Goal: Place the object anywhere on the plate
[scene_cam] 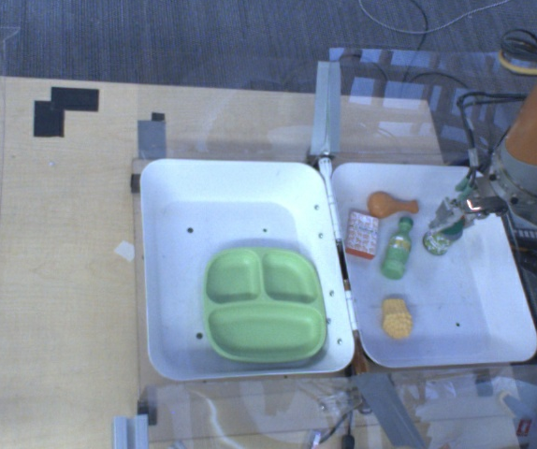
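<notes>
Viewing from above, you saw:
Plate: green, divided, in left bin.
Gripper: over right bin; fingers' state unclear.
Bottle: green, right bin, beside carton.

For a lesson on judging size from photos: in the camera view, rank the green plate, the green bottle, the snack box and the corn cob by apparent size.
1. green plate, clearly largest
2. green bottle
3. snack box and corn cob: they look alike, so unranked.
</notes>
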`<state>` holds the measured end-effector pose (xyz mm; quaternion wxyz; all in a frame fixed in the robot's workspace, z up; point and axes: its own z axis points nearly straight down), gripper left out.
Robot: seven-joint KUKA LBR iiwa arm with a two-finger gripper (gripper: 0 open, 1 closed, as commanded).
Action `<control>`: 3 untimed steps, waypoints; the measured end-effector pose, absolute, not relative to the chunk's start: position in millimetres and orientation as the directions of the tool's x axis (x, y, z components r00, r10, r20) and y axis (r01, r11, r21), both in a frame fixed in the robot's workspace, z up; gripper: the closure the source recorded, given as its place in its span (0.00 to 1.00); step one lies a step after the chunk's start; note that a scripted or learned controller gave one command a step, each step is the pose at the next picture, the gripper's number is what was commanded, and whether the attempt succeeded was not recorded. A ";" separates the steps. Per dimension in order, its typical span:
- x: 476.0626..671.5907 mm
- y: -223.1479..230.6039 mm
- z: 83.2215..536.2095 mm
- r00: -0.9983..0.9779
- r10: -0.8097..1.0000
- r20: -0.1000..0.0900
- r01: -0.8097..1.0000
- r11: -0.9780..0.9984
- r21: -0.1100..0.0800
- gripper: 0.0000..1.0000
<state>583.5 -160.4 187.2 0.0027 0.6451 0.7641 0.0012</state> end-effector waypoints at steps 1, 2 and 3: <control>578.2 -75.6 185.2 -0.173 0.985 0.000 0.985 0.173 0.004 1.00; 536.4 -7.9 185.1 -0.232 0.973 0.000 0.973 0.232 0.003 1.00; 511.1 25.4 194.1 -0.524 0.852 -0.001 0.852 0.524 0.003 1.00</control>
